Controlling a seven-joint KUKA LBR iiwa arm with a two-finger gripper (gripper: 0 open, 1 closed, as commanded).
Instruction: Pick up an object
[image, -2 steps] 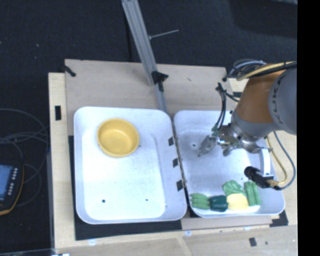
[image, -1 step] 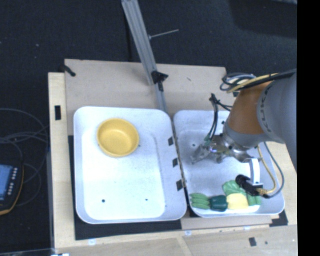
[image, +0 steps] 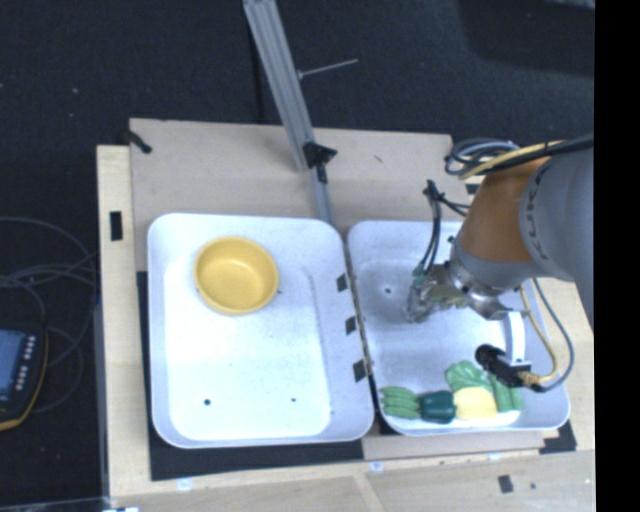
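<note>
The gripper hangs low over the bare middle of the right bin. Whether it is released or clenched I cannot tell, and nothing shows in its grasp. The likeliest targets, a cluster of green pieces, a dark green block and a yellow piece, lie heaped against the near wall (probably slid there), awkward for a descent. A yellow bowl sits alone in the left bin, far-left, unobstructed.
</note>
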